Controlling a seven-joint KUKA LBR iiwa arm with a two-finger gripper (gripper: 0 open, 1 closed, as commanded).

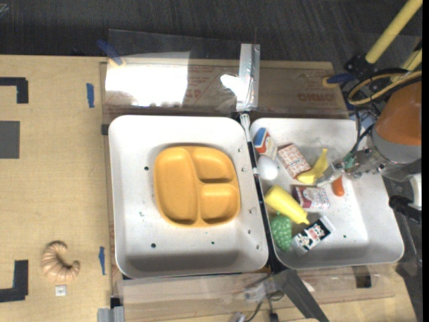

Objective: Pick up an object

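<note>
While its fingers' state cannot be told, the gripper [340, 168] hovers by the yellow plastic banana [315, 170]; next, descending and closing.

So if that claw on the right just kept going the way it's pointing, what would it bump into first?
Probably the small orange-red toy just beneath the gripper, near the yellow banana in the right bin. It points down and leftward, but depth is hard to judge from above.
</note>
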